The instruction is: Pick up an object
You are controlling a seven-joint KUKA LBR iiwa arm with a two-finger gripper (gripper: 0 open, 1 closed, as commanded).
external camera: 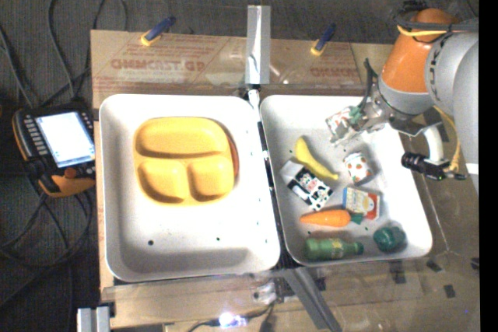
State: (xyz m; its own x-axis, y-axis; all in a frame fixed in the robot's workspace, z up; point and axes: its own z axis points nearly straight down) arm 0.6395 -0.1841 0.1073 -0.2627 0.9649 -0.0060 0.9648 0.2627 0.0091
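My gripper (pixel 359 117) hangs over the far part of the right bin (pixel 420 202), reaching in from the right below the orange band. A small white packet (pixel 340 123) with red and green print sits tilted at its tips, and the fingers look shut on the packet's right edge. Below it in the same bin lie a yellow banana (pixel 315 159), a black-and-white carton (pixel 310 187), a white cup with red spots (pixel 356 166), a red-and-white pouch (pixel 362 202), an orange carrot (pixel 327 219), a green bottle (pixel 333 248) and a dark green round thing (pixel 389 237).
The left bin (pixel 132 237) holds a yellow divided tray (pixel 187 159). A grey post (pixel 257 43) stands behind the seam between the bins. A handheld screen (pixel 61 140) lies off the bench at the left. Cables run across the floor.
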